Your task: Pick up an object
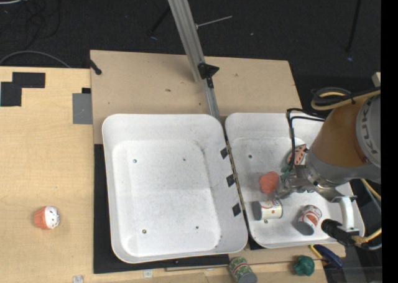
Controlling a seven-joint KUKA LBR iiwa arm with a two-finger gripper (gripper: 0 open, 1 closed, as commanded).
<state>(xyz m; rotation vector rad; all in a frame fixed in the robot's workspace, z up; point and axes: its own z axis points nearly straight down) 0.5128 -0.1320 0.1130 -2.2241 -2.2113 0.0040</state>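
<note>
You can't tell how the jaws stand; the gripper [287, 183] sits low over the right bin [249, 127]. The red ball [268, 182] lies just beside it to the left, the white cup [270, 211] lies on its side below, towards the bin's front edge.

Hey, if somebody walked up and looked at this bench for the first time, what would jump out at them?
Probably the bulky grey and orange arm reaching in from the right over the right bin, its gripper low beside an orange-red ball. Two small cans lie near that bin's front edge, a white can and a red and white can. Far left, a lone orange and white toy sits on the wooden bench.
</note>
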